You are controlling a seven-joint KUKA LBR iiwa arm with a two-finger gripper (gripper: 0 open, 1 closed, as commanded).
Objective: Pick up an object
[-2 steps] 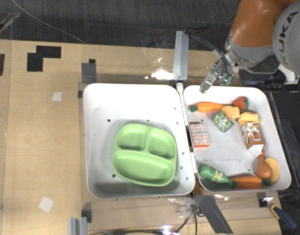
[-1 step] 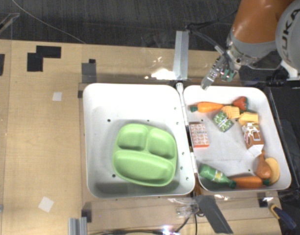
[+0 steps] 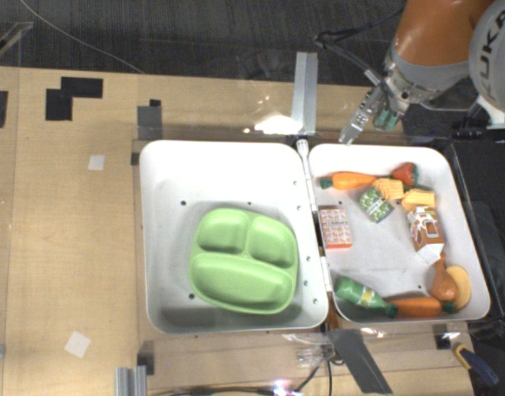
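Note:
My gripper (image 3: 357, 124) hangs above the back rim of the right bin (image 3: 376, 254), just right of the divider between the bins, with nothing seen in it. In that bin lie an orange carrot (image 3: 351, 180), a red strawberry-like piece (image 3: 405, 172), a yellow corn piece (image 3: 390, 190), a green patterned box (image 3: 375, 205), a yellow block (image 3: 419, 199), a brown and white carton (image 3: 424, 228), a pink box (image 3: 334, 228), a green bottle (image 3: 360, 294), a second carrot (image 3: 416, 306) and a brown and yellow fruit (image 3: 450, 283).
The left bin (image 3: 166, 188) holds a green divided plate (image 3: 244, 258). A metal post (image 3: 305, 89) stands behind the divider between the bins, close to the gripper's left. Wooden bench top stretches to the left.

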